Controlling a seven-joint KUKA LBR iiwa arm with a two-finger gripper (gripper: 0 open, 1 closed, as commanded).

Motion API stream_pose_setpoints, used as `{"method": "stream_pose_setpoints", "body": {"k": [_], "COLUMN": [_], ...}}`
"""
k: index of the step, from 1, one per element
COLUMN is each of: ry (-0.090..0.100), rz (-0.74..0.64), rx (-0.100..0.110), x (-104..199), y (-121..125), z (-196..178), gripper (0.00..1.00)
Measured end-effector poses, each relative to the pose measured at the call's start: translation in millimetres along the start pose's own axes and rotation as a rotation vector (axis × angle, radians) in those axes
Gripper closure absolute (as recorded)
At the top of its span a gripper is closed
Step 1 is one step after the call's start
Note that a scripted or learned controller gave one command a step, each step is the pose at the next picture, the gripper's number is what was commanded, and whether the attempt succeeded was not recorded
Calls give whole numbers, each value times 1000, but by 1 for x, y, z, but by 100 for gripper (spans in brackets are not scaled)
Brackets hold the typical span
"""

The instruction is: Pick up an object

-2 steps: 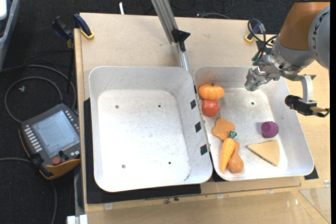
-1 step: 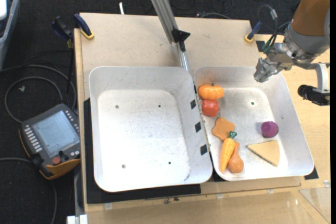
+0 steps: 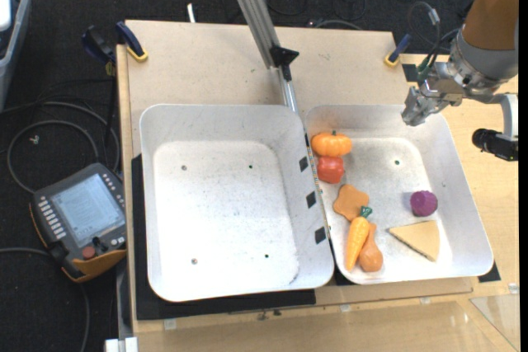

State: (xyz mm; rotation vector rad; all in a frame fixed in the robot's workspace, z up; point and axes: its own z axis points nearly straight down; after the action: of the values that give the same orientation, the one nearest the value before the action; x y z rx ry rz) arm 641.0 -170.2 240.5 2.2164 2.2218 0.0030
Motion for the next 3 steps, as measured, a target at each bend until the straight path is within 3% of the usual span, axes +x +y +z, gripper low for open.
{"method": "stream_pose_setpoints", "body": {"k": [1,3], "ry": [3,2], "rz": [-5,-6], "rx": [4,2], "x": [52,157], "y": [-11,-10], "z": [-6,-19], "gripper": [100,100]}}
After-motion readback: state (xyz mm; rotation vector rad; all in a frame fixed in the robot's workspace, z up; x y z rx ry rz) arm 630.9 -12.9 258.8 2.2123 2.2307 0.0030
